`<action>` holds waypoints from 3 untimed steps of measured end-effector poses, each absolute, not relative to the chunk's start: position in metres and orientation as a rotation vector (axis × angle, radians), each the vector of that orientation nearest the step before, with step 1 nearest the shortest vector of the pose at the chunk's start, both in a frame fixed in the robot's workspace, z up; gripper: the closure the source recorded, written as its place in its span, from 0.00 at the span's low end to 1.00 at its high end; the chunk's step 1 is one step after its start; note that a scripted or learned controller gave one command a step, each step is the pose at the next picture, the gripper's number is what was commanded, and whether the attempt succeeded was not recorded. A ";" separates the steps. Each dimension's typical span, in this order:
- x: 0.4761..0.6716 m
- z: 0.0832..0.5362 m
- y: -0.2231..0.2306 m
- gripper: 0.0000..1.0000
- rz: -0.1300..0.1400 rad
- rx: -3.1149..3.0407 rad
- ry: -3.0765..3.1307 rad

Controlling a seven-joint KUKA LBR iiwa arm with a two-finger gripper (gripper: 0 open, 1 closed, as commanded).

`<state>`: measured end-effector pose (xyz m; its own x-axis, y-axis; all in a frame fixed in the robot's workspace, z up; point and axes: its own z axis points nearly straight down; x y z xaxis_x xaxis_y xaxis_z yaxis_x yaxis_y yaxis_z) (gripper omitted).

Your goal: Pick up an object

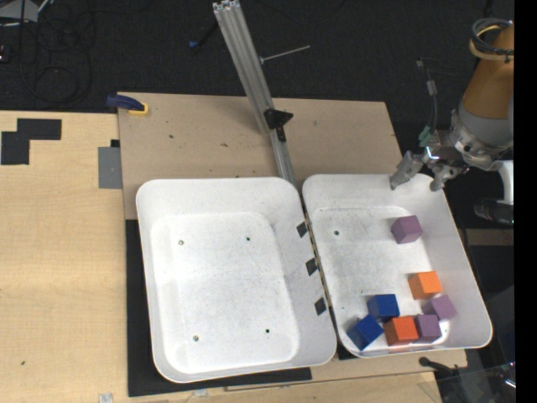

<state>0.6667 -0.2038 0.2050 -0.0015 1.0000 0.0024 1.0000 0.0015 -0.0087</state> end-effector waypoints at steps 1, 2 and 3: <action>0.668 0.209 -0.203 0.00 0.004 -2.213 -2.225; 0.663 0.164 -0.204 0.00 0.006 -2.216 -2.219; 0.653 0.106 -0.202 0.00 0.007 -2.216 -2.218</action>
